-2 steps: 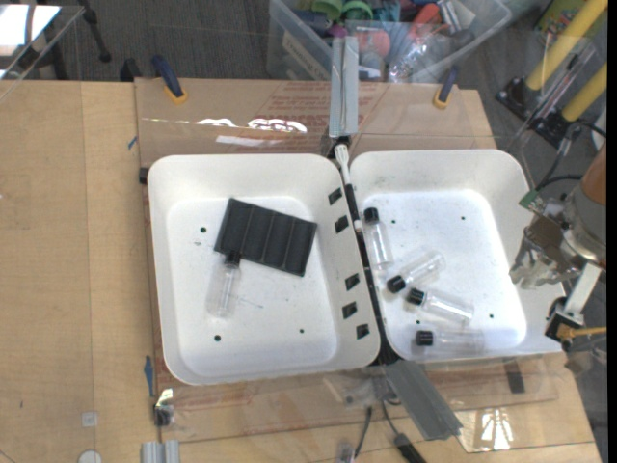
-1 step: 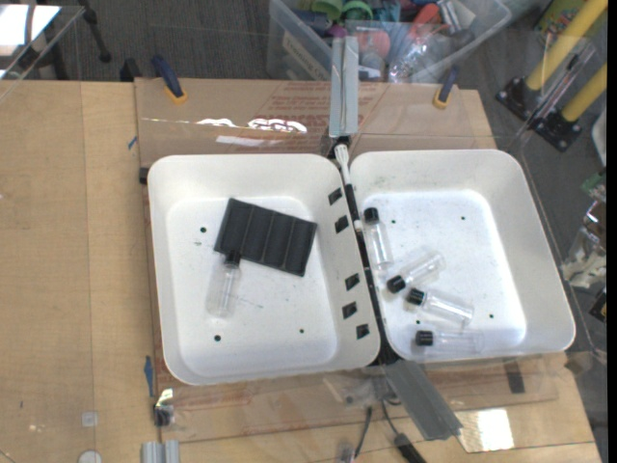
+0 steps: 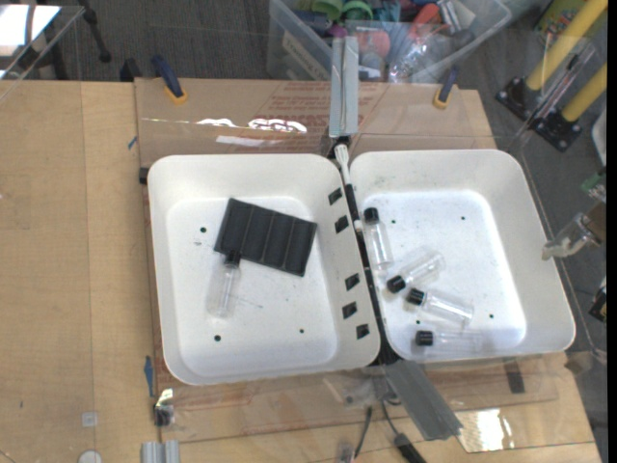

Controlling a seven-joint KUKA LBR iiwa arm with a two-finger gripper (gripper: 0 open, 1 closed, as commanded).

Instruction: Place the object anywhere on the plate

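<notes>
A black ribbed rectangular plate lies tilted in the left bin, toward its upper middle. A clear vial lies on the bin floor just below the plate's lower left corner, its top end touching or nearly touching the plate's edge. It rests beside the plate, not on it. Several more clear vials with black caps lie in the right bin: one near the left wall, one in the middle, others toward the front.
A row of small black tabs runs along the ridge between the bins. A clear tub of colourful items stands behind the bins. Orange clamps hold the cardboard backing. Grey hardware sits off the right bin's edge.
</notes>
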